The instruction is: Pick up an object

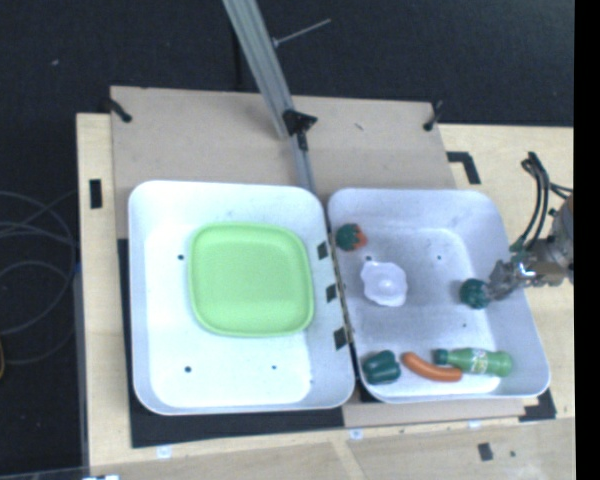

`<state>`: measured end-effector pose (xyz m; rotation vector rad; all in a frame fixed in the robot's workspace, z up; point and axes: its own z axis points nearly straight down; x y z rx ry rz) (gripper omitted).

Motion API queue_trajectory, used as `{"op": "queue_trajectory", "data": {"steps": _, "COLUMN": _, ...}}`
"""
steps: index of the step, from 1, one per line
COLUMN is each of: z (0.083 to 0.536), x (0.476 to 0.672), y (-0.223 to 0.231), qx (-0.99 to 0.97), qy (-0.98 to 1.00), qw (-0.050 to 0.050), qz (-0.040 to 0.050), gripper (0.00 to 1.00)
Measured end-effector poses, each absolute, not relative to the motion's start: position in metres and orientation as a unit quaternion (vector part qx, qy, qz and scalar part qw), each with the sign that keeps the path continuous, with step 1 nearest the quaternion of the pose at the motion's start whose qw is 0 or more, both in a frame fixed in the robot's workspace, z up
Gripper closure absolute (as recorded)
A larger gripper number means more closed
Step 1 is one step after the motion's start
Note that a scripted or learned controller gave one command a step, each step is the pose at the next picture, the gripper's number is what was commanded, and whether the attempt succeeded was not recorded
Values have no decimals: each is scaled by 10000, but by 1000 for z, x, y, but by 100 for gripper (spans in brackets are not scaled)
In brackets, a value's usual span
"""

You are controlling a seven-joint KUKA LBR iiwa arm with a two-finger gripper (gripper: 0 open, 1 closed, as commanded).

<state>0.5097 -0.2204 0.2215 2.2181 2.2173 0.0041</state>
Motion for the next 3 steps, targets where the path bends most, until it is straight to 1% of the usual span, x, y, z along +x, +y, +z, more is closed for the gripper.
{"op": "queue_trajectory", "data": {"steps": 1, "z": 240, "x": 510, "y": -221, "qx": 7071, "qy": 7072, "qw": 11, "qz": 7, "gripper": 100}}
{"op": "queue_trajectory", "data": {"steps": 3, "z": 229, "x": 560, "y": -136, "qx": 7057, "qy": 7085, "qw": -4, "qz": 4, "gripper": 100}}
